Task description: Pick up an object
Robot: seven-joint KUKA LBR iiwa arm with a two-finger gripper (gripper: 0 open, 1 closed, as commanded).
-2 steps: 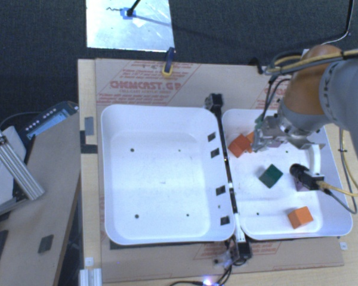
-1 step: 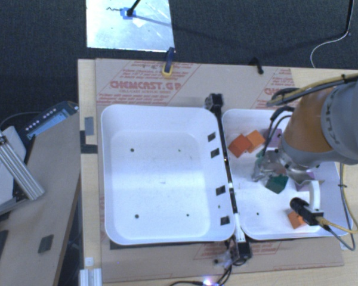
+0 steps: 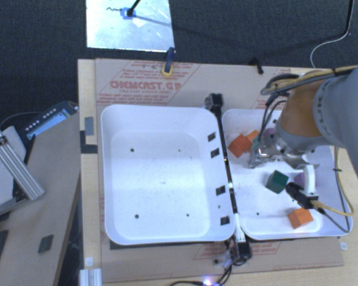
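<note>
orange block [image 3: 240,145] in right bin [image 3: 328,231], just left of gripper [image 3: 258,158]; grip state can't tell

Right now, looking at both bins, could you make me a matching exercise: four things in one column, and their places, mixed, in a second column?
Things:
1. green block
2. orange block by the divider
3. orange block at the near edge
4. gripper

Places:
A. near right corner of the right bin
B. far left part of the right bin, next to the hinge strip
C. middle of the right bin
D. over the right bin, between the far orange block and the green block

Pairs: 1-C, 2-B, 3-A, 4-D
</note>
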